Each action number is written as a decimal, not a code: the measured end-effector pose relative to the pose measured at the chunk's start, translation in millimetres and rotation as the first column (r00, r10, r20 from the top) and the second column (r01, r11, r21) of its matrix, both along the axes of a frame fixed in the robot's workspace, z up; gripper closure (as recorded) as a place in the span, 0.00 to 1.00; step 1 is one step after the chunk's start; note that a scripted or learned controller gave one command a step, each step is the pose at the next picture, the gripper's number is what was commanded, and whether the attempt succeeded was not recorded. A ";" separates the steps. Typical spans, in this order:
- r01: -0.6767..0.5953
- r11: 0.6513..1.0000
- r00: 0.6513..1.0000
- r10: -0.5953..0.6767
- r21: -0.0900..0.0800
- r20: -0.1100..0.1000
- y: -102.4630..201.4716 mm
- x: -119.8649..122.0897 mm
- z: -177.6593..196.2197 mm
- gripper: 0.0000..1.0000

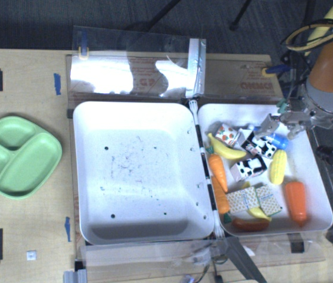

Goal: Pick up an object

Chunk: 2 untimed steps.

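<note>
- Gripper (pixel 280 124): you'll find it over the right bin's (pixel 320 175) far edge; open or closed, cannot tell.
- Objects: banana (pixel 225 149), carrot (pixel 218 173), corn (pixel 278 166) heaped in that bin.
- Left bin (pixel 137 170): white, speckled.
- Bench (pixel 19 93): pale wood, green divided plate (pixel 16 156) at your left.

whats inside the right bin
The right bin holds a pile of toys: a banana, two carrots, a corn cob and black-and-white blocks. Whatever lies beneath the pile is covered.
</note>
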<state>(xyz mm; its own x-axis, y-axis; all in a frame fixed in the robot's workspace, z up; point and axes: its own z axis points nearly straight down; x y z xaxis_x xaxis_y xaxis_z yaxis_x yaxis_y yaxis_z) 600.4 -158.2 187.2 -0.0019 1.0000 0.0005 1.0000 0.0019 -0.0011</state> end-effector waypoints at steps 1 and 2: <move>-0.011 1.000 0.999 0.011 -0.004 0.030 -48.1 1.0 -73.6 0.00; -0.011 1.000 0.999 0.012 -0.005 0.035 -47.8 2.5 -61.9 1.00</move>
<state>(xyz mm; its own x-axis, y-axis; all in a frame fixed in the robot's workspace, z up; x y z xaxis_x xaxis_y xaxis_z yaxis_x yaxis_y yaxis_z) 603.0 -206.0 125.3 -0.0134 0.9999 -0.0044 0.9993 0.0135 0.0341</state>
